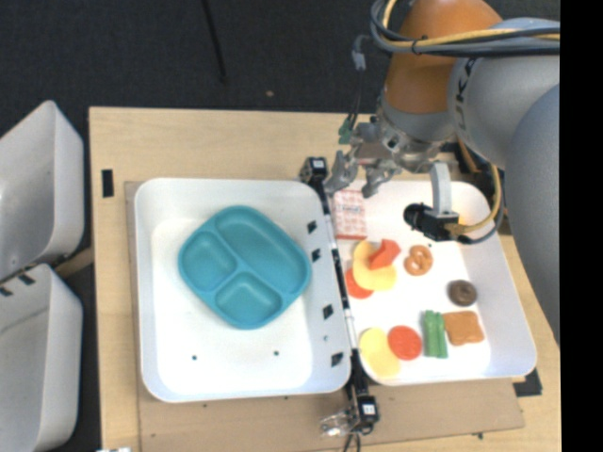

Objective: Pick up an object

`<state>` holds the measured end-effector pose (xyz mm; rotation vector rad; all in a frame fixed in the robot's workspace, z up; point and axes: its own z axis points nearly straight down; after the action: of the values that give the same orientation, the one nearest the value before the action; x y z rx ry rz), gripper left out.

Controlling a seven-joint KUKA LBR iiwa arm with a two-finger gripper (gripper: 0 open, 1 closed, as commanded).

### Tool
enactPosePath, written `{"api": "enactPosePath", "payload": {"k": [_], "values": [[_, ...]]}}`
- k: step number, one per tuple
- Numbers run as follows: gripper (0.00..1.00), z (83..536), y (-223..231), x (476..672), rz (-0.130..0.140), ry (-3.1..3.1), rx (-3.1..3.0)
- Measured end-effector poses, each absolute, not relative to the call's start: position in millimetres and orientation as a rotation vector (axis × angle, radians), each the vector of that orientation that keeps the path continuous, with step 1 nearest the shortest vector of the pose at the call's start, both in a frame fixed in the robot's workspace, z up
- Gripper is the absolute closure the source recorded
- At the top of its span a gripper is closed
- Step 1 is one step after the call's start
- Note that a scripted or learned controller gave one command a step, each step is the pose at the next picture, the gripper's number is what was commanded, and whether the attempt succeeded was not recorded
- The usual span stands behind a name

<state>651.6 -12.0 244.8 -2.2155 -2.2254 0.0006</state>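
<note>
Claw (363,172) hangs near the top edge of the right bin (504,271), and I cannot tell its state from up here. Directly below it in the frame, just beside, lies the red-and-white packet (349,217), long axis running up-down along the divider. I judge a short drop reaches it.
</note>
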Motion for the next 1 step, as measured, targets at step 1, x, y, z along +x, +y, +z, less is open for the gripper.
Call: {"api": "enactPosePath", "payload": {"k": [1], "values": [[1.0,248.3,29.0,639.3,0.0,-2.225,-2.217]]}}
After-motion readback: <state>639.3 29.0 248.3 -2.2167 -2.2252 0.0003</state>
